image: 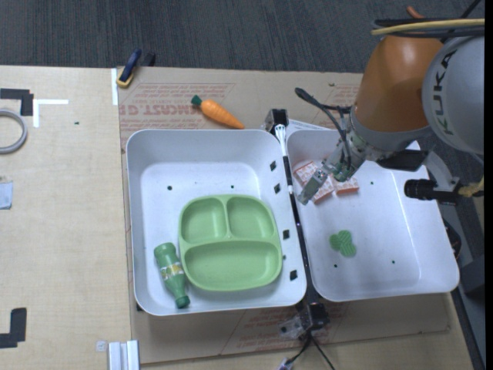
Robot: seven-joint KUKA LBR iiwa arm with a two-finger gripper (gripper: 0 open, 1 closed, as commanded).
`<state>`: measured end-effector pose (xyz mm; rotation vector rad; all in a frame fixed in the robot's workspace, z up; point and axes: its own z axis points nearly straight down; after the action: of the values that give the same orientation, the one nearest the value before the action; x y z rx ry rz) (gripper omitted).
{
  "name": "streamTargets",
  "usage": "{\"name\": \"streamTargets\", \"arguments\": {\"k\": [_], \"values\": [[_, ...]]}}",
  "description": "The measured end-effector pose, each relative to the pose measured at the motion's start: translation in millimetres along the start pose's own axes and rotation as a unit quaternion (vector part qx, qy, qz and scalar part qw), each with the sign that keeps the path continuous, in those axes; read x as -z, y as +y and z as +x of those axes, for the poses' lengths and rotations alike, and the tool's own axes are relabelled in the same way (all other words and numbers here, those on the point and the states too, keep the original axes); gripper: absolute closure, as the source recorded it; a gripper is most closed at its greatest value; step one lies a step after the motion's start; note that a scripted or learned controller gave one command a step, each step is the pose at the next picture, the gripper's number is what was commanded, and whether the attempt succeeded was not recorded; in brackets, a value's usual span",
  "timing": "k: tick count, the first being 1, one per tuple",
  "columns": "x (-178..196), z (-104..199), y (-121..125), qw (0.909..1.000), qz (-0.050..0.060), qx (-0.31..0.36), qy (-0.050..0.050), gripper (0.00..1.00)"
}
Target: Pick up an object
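Red-and-white packet [333, 182] lies in the right bin [416, 276], at its far left corner, and the gripper [314, 185] sits directly over the packet's left end. I cannot tell what the gripper grasps. A green piece [343, 243] lies nearer, toward the bin's middle. The arm [400, 83] carries the letters "KUKA".

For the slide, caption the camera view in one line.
KUKA arm's gripper over a red-and-white packet; green plate in the neighbouring bin.
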<state>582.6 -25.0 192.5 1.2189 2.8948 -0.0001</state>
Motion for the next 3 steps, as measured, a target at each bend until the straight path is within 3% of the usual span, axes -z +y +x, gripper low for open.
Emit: {"name": "streamTargets", "arguments": {"k": [1, 2, 3], "values": [[0, 40, 12, 0.9966, 0.000, 0.082, 0.000, 0.00], [0, 28, 35, 0.9873, -0.001, 0.159, -0.001, 0.00], [0, 28, 35, 0.9872, -0.001, 0.159, -0.001, 0.00]]}}
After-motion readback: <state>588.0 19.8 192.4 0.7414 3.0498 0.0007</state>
